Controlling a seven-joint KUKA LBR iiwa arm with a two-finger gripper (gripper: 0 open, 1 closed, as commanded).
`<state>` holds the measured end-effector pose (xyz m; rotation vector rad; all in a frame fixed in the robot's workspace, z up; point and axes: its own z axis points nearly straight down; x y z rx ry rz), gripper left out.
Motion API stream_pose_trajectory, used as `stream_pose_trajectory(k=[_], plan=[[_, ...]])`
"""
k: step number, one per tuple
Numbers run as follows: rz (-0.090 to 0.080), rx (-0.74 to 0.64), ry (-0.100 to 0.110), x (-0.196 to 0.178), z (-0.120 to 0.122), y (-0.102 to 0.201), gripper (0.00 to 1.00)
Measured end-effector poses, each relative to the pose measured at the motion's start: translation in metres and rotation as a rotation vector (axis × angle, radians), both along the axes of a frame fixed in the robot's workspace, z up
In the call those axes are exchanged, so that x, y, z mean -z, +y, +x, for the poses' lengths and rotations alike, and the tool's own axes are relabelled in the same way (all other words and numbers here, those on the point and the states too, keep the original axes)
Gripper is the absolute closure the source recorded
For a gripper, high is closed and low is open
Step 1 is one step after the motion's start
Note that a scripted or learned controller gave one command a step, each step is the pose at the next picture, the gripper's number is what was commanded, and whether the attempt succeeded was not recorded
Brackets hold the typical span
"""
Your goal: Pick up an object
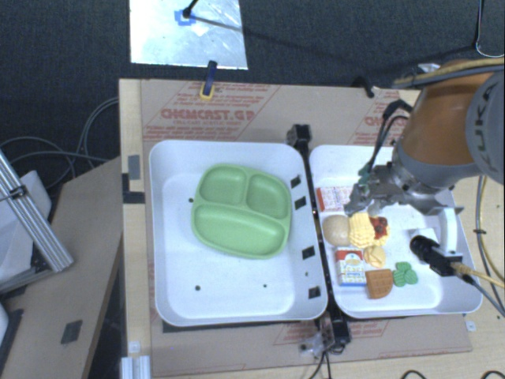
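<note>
One yellow corn cob [361, 229] lies lengthwise up-down beneath the claw [364, 197].

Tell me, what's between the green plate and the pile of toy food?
In the camera view, the two bins' adjoining white walls with black clips lie between the green plate and the toy food.

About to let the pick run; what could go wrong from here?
The gripper sits over a tight pile in the right bin: the corn cob, beige ball and red piece touch, so it may grab two or none. The small box lies near the divider, so a collision seems possible.
</note>
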<state>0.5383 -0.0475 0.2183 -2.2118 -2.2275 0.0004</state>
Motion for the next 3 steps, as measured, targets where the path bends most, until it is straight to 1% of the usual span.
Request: stream_pose_trajectory(k=[1, 2, 3], plan=[[0.001, -0.001, 0.001, 0.000, -0.042, 0.044, 1.00], [-0.001, 0.006, -0.002, -0.007, -0.048, 0.030, 1.00], [-0.001, 0.006, -0.004, -0.007, -0.043, 0.030, 1.00]])
